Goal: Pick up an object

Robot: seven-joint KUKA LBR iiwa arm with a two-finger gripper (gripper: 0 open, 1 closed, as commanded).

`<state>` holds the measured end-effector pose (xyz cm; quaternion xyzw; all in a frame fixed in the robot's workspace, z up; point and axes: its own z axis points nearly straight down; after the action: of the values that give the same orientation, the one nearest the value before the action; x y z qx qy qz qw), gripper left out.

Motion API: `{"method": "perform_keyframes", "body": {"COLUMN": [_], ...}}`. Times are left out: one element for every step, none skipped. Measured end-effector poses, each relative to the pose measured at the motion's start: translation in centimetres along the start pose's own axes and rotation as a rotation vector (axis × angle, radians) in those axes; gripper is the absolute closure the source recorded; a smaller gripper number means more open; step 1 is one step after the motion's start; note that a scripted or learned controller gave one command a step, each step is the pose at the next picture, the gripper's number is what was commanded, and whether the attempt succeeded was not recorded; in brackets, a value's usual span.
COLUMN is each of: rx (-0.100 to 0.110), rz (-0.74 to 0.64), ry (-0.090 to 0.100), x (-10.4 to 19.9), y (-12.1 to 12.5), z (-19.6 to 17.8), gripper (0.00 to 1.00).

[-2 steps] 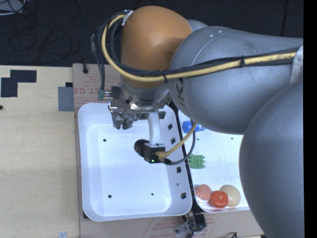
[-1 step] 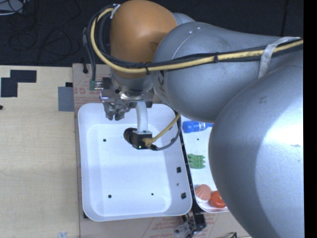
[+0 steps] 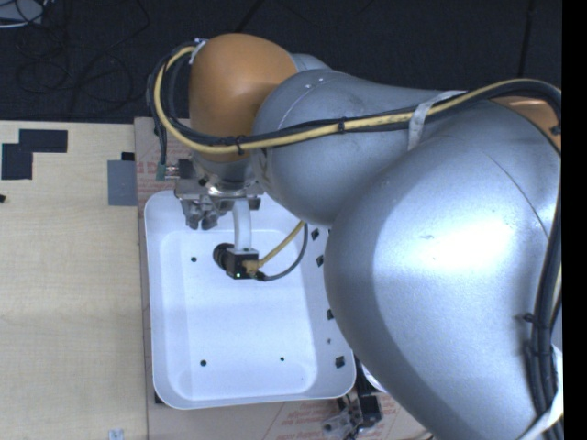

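My gripper (image 3: 207, 211) hangs low over the far end of a white bin (image 3: 229, 360), close to its back wall. The orange band (image 3: 237, 71) sits right above it, and the grey arm (image 3: 431, 246) sweeps in from the right. On the part of the bin's floor that shows, I make out a few small dark dots (image 3: 203, 363). The arm's bulk hides whatever lies to the right of this bin.
A pale bench top (image 3: 69, 291) stretches to the left of the bin, with black patches (image 3: 32, 149) and a grey patch (image 3: 120, 181) near its far edge. A yellow cable (image 3: 367, 122) runs along the arm. Dark background lies behind the bench.
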<state>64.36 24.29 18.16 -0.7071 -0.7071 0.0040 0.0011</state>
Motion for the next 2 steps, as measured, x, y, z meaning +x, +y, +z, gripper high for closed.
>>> {"method": "perform_keyframes", "body": {"rx": [-0.004, -0.001], "rz": [-0.001, -0.001], "ry": [0.002, 0.002], "x": [0.03, -0.03], "y": [-0.02, -0.02], "z": [-0.57, -1.54], "gripper": [0.0, 1.0]}}
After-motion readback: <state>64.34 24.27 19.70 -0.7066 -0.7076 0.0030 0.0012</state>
